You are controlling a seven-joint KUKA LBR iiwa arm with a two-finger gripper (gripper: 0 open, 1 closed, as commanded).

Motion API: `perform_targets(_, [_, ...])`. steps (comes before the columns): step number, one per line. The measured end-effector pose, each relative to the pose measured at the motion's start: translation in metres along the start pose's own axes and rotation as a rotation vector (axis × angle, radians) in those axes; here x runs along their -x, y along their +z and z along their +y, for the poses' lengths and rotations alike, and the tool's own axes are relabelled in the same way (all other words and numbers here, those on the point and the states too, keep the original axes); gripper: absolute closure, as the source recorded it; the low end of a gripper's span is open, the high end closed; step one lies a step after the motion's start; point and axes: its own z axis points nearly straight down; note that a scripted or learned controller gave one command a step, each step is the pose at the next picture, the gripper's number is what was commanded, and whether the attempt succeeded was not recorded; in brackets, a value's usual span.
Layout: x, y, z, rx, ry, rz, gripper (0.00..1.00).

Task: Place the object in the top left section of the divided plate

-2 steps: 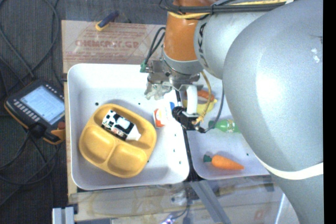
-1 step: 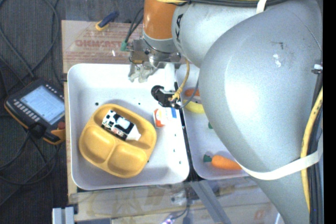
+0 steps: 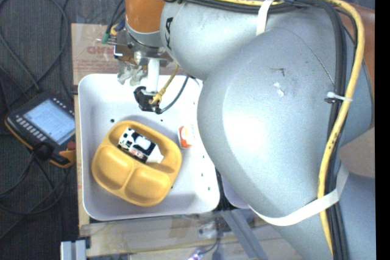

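Note:
A yellow divided plate (image 3: 135, 170) lies in the left white bin (image 3: 96, 101). A black and white object (image 3: 140, 145) rests in the plate's upper section, the one nearest the arm. My gripper (image 3: 131, 75) hangs over the bin's far edge, above and apart from the plate. Its pale fingers (image 3: 125, 76) stand slightly apart with nothing between them, so it is open. A black cable end (image 3: 146, 100) dangles just below the wrist.
A small orange and white item (image 3: 184, 137) lies on the bin floor right of the plate. The big grey arm (image 3: 274, 100) covers the right bin. A pendant (image 3: 44, 125) sits on the floor to the left, outside the bin.

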Motion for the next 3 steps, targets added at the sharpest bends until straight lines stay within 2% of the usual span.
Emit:
perform_targets(1, [0.000,-0.008,0.000,0.000,-0.002,-0.007,1.00])
perform_targets(2, [0.007,-0.088,-0.108,-0.002,0.066,0.003,1.00])
perform_targets(3, [0.068,0.032,-0.117,-0.006,0.180,0.003,1.00])
